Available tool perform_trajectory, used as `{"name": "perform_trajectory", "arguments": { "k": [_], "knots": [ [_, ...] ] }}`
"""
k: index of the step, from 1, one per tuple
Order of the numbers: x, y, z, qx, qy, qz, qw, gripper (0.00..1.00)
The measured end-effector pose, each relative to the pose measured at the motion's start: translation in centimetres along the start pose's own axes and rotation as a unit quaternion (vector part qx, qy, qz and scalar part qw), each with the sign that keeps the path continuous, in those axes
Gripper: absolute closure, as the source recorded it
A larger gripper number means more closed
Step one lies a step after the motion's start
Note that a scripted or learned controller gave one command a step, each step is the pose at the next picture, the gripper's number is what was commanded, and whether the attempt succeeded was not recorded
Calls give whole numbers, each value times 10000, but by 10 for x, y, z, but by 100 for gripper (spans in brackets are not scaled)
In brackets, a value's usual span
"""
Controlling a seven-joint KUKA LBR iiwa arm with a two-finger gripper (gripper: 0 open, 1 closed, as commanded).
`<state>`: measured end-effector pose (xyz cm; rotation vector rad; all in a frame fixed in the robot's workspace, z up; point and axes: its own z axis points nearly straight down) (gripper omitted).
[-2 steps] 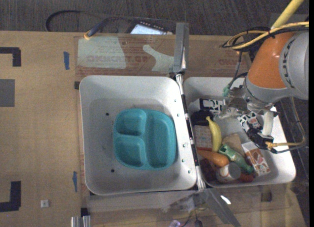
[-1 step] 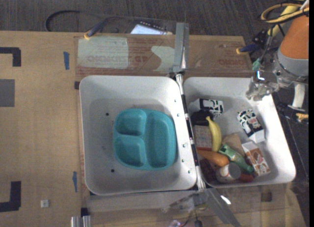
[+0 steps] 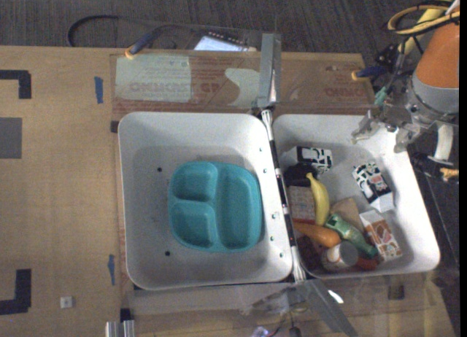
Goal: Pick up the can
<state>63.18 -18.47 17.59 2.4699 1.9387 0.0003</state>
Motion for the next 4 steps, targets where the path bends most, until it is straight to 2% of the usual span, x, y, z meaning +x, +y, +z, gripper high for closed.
{"name": "perform_trajectory", "arguments": {
  "k": [1, 2, 3, 4],
  "knots": [
    [64, 15, 89, -15, 2, -178, 9998, 0],
    [83, -40, 90, -6, 9, -97, 10000, 0],
    [69, -8, 91, -6, 4, 439, 9990, 0],
    [180, -16, -10, 5, 7, 996, 9950, 0]
  ]
}}
